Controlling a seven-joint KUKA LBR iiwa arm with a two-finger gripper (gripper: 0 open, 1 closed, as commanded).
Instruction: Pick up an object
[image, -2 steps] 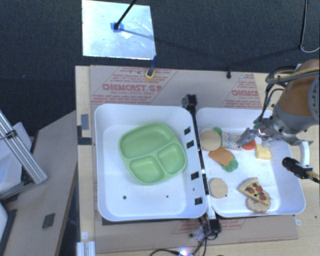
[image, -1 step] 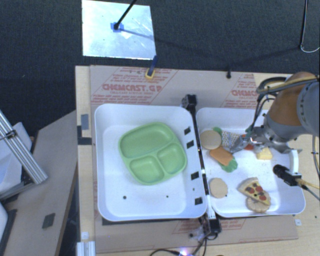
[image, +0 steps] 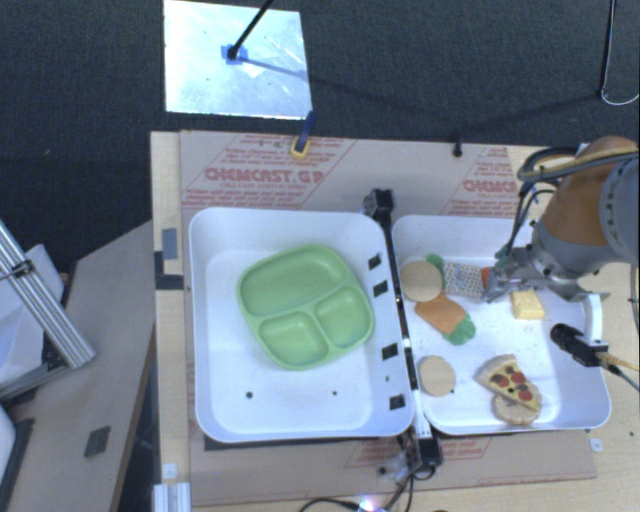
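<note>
Hovering low over the right bin (image: 600, 400), your pincer (image: 497, 283) sits at the speckled grey sponge-like piece (image: 463, 279), with the yellow cheese block (image: 528, 304) just beside it; whether it is released or clenched you cannot tell from here. Settle on one target, centre over it, and descend straight. Keep clear of the carrot (image: 444, 316) and round cookie (image: 421, 281) nearby. Farther out lie the pizza slice (image: 512, 383) and, in the left bin (image: 215, 400), a green tray (image: 303, 306).
</note>
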